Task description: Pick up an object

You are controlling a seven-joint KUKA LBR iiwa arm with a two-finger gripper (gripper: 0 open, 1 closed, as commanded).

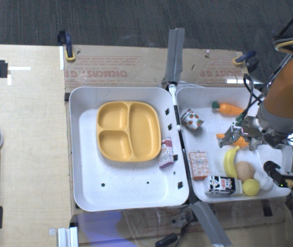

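Several small items crowd the right bin: carrot, banana, egg, lemon, cartons. Gripper hangs just above the banana, likely lining up a pick; whether its jaws are apart cannot be told. Left bin holds a yellow divided plate.
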